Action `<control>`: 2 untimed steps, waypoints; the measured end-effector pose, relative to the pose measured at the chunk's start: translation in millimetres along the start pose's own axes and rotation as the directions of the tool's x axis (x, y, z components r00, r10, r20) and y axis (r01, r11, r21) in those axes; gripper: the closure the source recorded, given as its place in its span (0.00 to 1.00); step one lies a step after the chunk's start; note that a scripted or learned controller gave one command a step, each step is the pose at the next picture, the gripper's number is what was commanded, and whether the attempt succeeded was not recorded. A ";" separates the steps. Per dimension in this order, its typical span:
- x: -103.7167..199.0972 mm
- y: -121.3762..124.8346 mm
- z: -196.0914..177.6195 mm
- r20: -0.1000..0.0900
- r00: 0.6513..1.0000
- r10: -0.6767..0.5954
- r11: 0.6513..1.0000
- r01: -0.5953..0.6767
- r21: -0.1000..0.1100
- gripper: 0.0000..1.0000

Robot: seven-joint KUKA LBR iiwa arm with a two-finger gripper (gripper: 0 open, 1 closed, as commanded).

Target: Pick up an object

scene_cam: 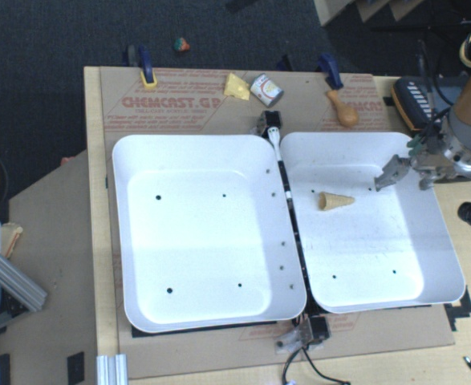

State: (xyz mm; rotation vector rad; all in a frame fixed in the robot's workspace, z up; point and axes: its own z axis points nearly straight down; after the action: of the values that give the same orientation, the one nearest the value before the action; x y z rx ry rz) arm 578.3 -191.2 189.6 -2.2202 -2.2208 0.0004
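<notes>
In the camera view, the near part of the right bin (428, 283) is bare. The cone-shaped object (334, 201) lies further in, left of the gripper (397, 175), whose fingers are released. Being small and flat-lying, it may roll away and slip out.

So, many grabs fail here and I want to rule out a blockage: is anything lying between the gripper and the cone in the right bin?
Nothing visible. Bare white bin floor separates the gripper from the cone, which lies alone to its left in the picture.
</notes>
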 end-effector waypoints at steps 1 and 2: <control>57.0 9.9 88.3 0.003 1.000 -0.001 1.000 0.001 -0.016 0.00; 135.7 -23.8 -60.8 0.000 1.000 -0.006 1.000 0.006 -0.008 0.00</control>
State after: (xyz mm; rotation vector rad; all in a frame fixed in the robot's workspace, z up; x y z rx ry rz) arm 554.6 -55.6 250.6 -2.2177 -2.2315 -0.0084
